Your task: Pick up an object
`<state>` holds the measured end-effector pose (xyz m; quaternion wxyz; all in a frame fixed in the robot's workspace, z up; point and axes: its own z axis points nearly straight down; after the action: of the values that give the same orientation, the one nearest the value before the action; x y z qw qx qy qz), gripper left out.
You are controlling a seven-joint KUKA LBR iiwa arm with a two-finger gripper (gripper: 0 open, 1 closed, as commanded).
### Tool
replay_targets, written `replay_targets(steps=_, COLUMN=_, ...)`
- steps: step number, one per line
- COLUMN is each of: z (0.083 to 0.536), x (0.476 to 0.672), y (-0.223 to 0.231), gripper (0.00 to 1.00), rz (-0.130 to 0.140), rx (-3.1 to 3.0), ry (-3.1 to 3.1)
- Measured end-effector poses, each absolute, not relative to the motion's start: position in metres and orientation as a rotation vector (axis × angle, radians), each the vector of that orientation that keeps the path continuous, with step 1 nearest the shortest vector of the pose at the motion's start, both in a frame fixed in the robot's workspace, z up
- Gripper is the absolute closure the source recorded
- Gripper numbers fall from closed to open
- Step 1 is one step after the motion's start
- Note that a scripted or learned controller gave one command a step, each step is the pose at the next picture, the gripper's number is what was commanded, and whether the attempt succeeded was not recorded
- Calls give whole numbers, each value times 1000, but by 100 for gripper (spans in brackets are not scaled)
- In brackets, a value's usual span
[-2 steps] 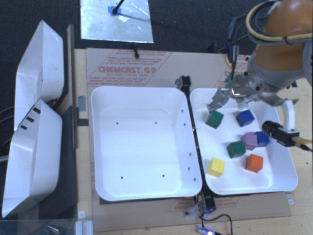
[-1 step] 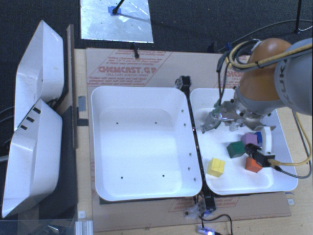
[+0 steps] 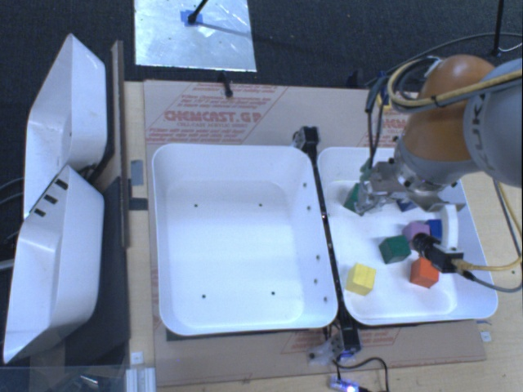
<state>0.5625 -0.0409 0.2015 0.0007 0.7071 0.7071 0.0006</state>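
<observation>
- A dark green object lies in the far left part of the right bin, near the divider between the two bins.
- My pincer hangs low right at that green object; whether it is spread or closed, or grips anything, I cannot tell.
- I judge this to be the reach-and-grasp step; next comes closing squarely, then a straight lift.
- Nearer the camera lie a green block, yellow block, orange block and pink piece.
- The left bin sits beside it on the table.
</observation>
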Motion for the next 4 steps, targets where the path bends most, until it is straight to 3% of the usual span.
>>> replay_targets(steps=1, z=259, x=552, y=5, gripper=100, rz=8, rx=2215, ry=2224)
replay_targets(steps=2, z=256, x=552, y=2, gripper=0, rz=1, rx=2221, ry=2221)
replay_targets(steps=3, z=187, x=576, y=-52, gripper=0, rz=-6, rx=2228, ry=2219)
replay_targets(steps=4, z=201, x=578, y=-49, gripper=100, rz=2, rx=2220, ry=2220)
